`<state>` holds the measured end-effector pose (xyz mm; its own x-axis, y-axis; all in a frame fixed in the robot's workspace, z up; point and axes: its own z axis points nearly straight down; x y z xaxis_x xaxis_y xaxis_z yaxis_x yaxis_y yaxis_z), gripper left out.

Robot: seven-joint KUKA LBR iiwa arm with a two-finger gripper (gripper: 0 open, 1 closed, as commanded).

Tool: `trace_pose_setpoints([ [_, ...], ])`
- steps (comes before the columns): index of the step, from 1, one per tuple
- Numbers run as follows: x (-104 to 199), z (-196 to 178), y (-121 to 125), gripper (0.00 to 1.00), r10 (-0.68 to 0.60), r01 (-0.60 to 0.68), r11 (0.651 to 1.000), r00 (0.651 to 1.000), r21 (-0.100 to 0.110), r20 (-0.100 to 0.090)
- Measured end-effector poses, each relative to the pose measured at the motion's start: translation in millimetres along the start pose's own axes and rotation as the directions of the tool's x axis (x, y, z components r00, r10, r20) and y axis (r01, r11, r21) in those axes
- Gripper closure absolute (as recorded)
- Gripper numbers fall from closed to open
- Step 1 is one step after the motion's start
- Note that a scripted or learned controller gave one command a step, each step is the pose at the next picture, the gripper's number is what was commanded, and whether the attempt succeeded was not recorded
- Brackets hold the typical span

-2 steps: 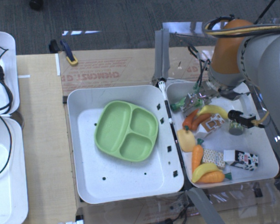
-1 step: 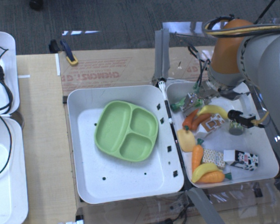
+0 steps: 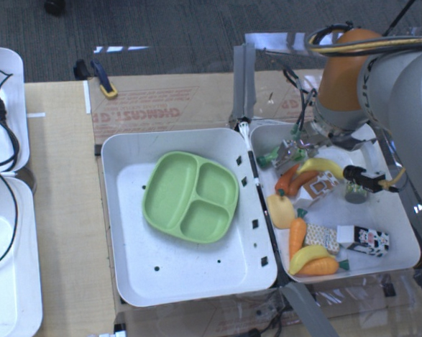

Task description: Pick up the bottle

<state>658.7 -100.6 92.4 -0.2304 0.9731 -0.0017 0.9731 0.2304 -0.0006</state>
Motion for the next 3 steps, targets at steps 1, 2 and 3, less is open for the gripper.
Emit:
trace_pose_setpoints([
  [1,0,0,0,0.00,0.000,0.000,1.000,1.000,0.000,0.000],
  [2,-5,-9,-4,1.00,0.004,-0.004,1.000,1.000,0.012,0.003],
  [3,45,-132,11,1.00,-0.106,0.106,0.994,0.994,-0.002,0.000],
])
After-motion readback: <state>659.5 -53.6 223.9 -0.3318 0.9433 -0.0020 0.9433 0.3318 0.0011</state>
